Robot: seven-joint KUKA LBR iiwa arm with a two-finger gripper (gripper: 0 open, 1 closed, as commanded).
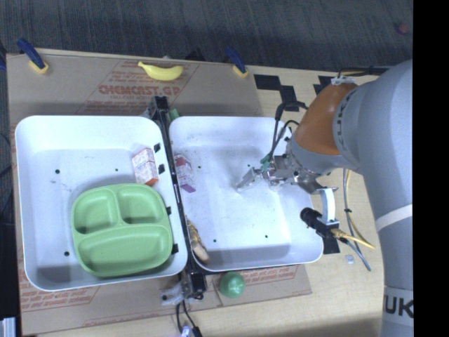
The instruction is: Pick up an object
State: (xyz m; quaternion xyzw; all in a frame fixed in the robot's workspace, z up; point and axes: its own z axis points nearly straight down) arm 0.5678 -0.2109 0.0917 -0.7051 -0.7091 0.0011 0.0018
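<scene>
Two white bins sit side by side on the cardboard-covered bench, and the claw (247,180) hangs low over the floor of the right bin (231,248), the grey arm (379,139) with its orange band reaching in behind it. From where I stand I cannot tell whether its fingers are apart or together — they are a small metallic blur — and I see nothing caught between them.

My worry is that it comes up with nothing. The patch of bin floor directly under the claw looks bare, so a grasp made right there would probably close on air. The nearest thing to take is a small pink-and-white packet (184,173), off to the claw's far side from the arm, lying close against the wall where the two bins meet; fingers coming down there could strike the wall or pin the flat packet instead of lifting it. A tan object (197,246) lies in the corner of the same bin, down and away from the claw, just as awkwardly placed.

Beyond the divider, the left bin (42,188) holds a green compartment tray (123,229) and a red-and-white carton (144,166) — both well apart from the claw. A yellow banana (161,69) and a green ball (231,283) lie outside the bins.
</scene>
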